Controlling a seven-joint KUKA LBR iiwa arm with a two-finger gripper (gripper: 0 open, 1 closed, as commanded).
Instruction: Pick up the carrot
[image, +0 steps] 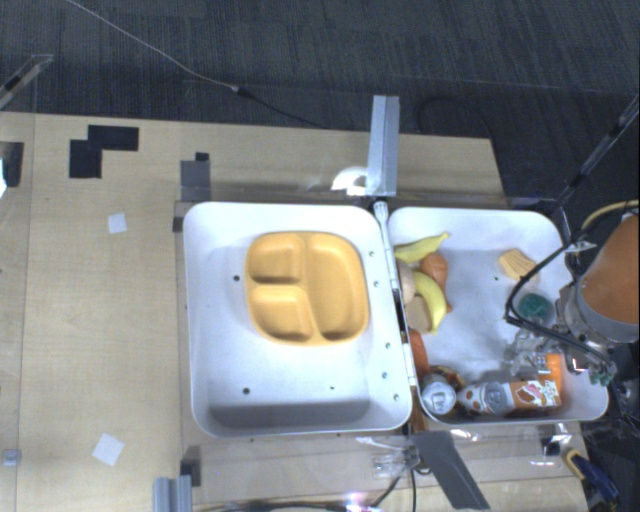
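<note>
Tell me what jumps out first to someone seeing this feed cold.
The yellow divided tray sits alone in the left bin. The clutter in the right bin draws the eye next: two bananas against the dividing wall and cans lying along the near edge. The arm hangs over that bin's right side.

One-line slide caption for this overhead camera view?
Grey KUKA arm reaches over the right white bin of bananas, cans and an orange carrot; yellow three-compartment plastic tray sits in the left white bin.
</note>
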